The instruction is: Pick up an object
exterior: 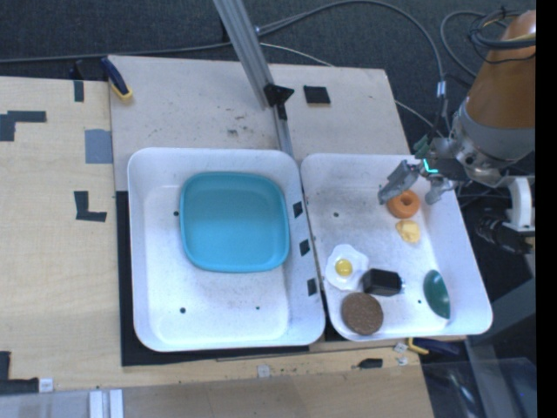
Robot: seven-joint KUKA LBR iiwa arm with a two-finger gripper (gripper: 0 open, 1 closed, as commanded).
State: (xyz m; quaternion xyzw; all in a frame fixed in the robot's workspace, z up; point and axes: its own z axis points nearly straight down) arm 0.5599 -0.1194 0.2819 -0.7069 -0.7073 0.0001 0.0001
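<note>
Grey two-finger gripper [416, 186] over the right shallow white bin [331, 181], spread above a small orange ring-shaped toy [404, 205].
Just below the ring lies a small yellow lump [408, 230]; nearer the front sit a fried-egg toy [345, 266], a black block [381, 281], a brown round patty [361, 313] and a dark green leaf-shaped piece [436, 293]. The left white bin [157, 312] holds a square turquoise plate [234, 221].

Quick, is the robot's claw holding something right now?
Gripper: jaws spread open, right over the orange donut in the right bin, not gripping it yet.
</note>
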